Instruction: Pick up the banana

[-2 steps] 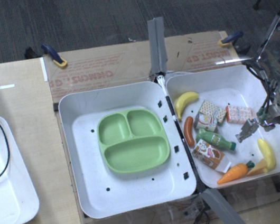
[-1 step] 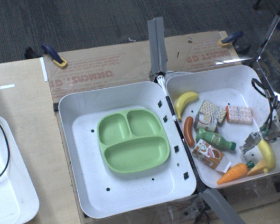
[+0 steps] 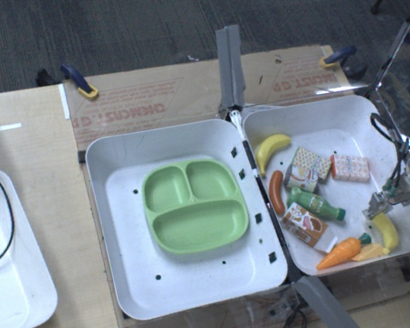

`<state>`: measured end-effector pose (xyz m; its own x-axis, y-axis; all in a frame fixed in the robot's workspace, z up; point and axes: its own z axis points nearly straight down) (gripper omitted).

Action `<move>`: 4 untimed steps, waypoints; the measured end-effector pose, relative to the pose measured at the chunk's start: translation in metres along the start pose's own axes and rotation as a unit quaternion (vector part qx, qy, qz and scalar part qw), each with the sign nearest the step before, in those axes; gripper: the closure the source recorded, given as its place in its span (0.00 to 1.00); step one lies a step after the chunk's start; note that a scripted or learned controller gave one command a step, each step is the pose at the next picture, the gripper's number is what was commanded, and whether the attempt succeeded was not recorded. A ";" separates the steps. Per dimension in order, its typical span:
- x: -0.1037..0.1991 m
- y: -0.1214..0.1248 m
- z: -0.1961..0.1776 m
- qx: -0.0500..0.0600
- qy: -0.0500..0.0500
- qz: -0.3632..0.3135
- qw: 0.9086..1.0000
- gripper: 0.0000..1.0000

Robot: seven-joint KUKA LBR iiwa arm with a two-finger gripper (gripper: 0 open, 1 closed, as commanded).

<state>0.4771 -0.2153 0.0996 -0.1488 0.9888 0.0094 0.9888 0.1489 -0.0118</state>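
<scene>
Yellow banana [image 3: 387, 232] lay by right bin [image 3: 385, 113] wall; gripper [image 3: 377, 206] hung just above it, finger state unclear, likely lining up.

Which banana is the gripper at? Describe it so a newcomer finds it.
Look in the right bin, at its front right corner, where the gripper sits. The banana lies just below it, beside the carrot. It is the short yellow one there; the other banana lies at the bin's back left, above the sausage.
</scene>
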 end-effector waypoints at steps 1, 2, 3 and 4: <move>0.064 0.011 -0.119 -0.006 -0.005 0.067 0.998 1.00; 0.064 0.011 -0.118 -0.006 -0.005 0.067 0.998 0.00; 0.026 0.015 -0.003 -0.005 -0.004 0.117 0.993 0.00; 0.026 0.015 -0.013 -0.005 -0.004 0.117 0.993 1.00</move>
<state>0.4881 -0.1876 0.1124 0.0858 0.9963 0.0000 0.9963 -0.0858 -0.0027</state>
